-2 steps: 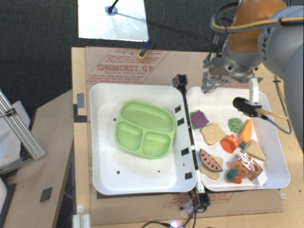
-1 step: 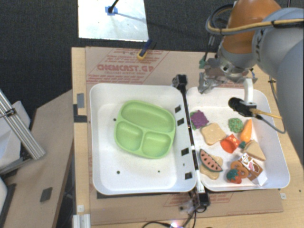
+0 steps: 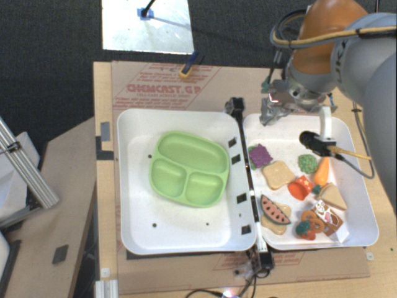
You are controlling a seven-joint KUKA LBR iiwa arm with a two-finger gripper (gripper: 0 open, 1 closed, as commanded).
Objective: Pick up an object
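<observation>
My gripper [image 3: 273,115] hangs open over the back left corner of the right bin [image 3: 366,228], with nothing between its fingers. Below and in front of it, toy foods lie on the bin floor: purple grapes [image 3: 260,156], a bread slice [image 3: 277,174], green broccoli [image 3: 307,162], an orange carrot [image 3: 321,171], a red pepper [image 3: 299,188], a watermelon slice [image 3: 275,210], a sandwich wedge [image 3: 334,197] and a brown pretzel piece [image 3: 313,222]. The grapes are the nearest, a short way in front of the gripper.
The left bin [image 3: 133,228] holds a green divided plate [image 3: 189,168]. A black-clipped divider [image 3: 243,166] runs between the bins. The arm [image 3: 347,48] reaches in from the upper right. Bare white floor lies at the back of the right bin.
</observation>
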